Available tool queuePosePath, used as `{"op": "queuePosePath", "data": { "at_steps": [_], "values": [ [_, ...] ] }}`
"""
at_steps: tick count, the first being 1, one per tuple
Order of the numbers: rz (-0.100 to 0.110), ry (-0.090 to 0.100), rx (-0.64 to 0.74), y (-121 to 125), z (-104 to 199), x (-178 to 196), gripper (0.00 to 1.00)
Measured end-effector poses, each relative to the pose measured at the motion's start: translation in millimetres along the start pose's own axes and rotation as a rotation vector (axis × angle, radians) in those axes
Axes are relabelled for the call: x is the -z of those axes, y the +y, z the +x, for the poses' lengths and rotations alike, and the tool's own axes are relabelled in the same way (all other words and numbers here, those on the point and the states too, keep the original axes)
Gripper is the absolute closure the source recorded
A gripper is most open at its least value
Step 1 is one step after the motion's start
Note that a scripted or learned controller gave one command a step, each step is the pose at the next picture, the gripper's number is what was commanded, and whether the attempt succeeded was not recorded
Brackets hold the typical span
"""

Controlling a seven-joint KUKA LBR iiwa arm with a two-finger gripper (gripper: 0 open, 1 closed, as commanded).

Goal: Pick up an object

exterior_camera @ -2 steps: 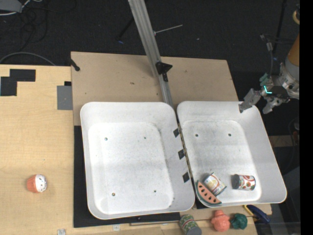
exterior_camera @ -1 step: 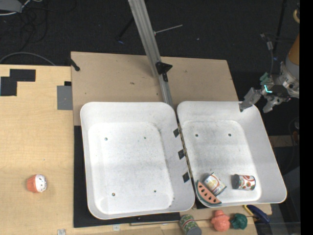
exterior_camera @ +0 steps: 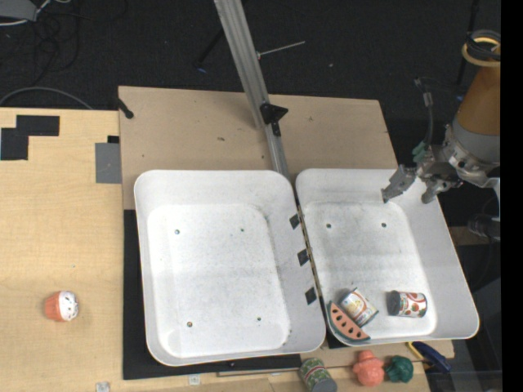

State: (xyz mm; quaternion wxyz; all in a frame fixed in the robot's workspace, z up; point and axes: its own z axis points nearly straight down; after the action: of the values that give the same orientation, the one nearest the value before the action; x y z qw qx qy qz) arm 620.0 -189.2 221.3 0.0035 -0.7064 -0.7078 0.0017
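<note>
— Lying nearest the lens, along the front lip of the table (exterior_camera: 204, 121): a green-topped can (exterior_camera: 314, 373), a pink lumpy toy (exterior_camera: 368, 368) and a dark green toy (exterior_camera: 400, 369), all three sitting just outside the right bin (exterior_camera: 368, 235).

— And sitting inside that bin?

— Clustering in its near corner: a watermelon slice toy (exterior_camera: 349, 323) lying against the near-left rim, a small tilted can (exterior_camera: 358, 307) touching it, and a red-and-white can (exterior_camera: 407, 304) lying on its side just to the right, dark end facing left.

— Hovering where, the end effector (exterior_camera: 415, 183)?

— Hanging over the far right edge of the same bin, near the back rim, with the grey arm and orange band (exterior_camera: 480, 96) reaching in from the right. Showing two fingers spread apart, one grey finger (exterior_camera: 397, 183) angling down-left toward the bin floor. Gripping nothing between them.

— Relative to the cans, then?

— Sitting well apart. Lying toward the camera from the end effector, across the bare speckled floor of the bin; the red-and-white can resting almost straight down the picture from the fingers, the tilted can and watermelon slice toy slightly left of that line.

— Lying elsewhere?

— Resting alone on the pale wooden surface at far left, an orange and white ball toy (exterior_camera: 61, 306), well away from the left bin (exterior_camera: 212, 268).
</note>
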Motion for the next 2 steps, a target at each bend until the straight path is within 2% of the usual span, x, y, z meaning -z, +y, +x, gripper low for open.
{"op": "queuePosePath", "data": {
  "at_steps": [1, 2],
  "values": [
    [0.0, -0.001, -0.002, 6, -7, -57, 0.0],
    [0.0, 0.0, 0.0, 10, -1, -104, 0.0]
  ]
}}
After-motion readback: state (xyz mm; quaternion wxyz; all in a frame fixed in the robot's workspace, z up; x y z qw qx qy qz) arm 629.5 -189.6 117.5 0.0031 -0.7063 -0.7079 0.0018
